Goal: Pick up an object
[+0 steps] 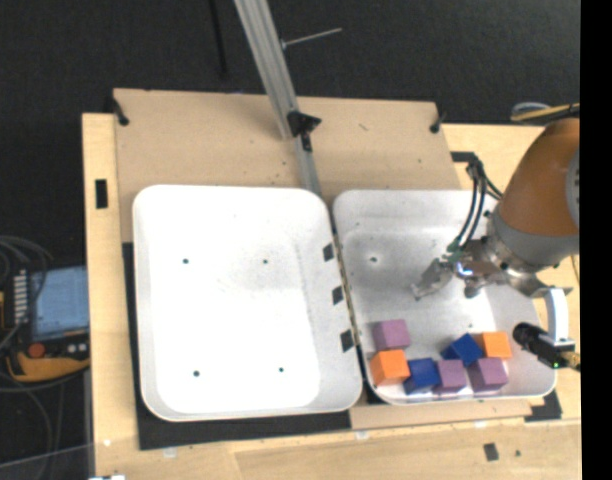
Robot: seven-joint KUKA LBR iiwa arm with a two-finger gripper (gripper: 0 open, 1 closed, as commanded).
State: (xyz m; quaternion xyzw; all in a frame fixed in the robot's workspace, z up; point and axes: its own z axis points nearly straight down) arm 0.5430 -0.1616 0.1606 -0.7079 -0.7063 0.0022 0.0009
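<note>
Overhead view of the bench. The gripper (448, 278) hangs over the middle of the right bin (386, 218), fingers spread apart with nothing between them. The blocks lie clustered along the bin's near edge — a purple block (391, 332) touching an orange block (390, 365), then a blue block (422, 374), a second purple block (452, 375), a third purple block (489, 373), a second blue block (464, 349) and a small orange block (495, 344) — all below the gripper in the frame and apart from it. The left bin (236, 298) adjoins the right one.
</note>
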